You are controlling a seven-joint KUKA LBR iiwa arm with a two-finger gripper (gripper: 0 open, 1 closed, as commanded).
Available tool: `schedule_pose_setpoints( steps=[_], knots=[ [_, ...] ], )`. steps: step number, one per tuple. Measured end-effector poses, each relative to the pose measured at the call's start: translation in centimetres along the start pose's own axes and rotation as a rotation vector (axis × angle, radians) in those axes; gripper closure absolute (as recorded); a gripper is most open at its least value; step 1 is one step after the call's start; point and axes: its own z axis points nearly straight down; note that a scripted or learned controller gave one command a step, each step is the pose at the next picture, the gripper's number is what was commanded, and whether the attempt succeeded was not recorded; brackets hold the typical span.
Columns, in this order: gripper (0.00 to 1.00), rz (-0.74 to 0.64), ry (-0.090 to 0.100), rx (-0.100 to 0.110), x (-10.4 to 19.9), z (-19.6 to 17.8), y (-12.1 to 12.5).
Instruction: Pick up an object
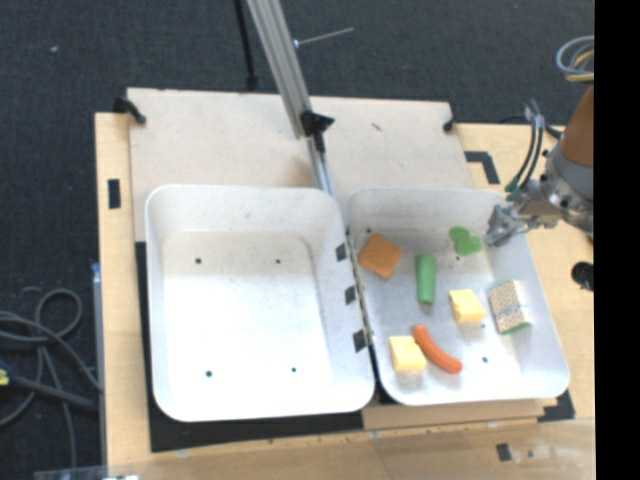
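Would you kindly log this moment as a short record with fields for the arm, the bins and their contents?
arm: gripper over the right bin's far right side, beside the green lump
right bin: orange block, green stick, two yellow blocks, orange sausage shape, speckled block
left bin: white, shallow
held: nothing seen between fingers
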Motion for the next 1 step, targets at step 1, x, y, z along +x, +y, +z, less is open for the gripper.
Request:
schedule_pose_setpoints(
  steps=[1],
  knots=[
    [1.0, -0.001, 0.0, 0.0, -0.12, -5.31, 0.2]
  ],
)
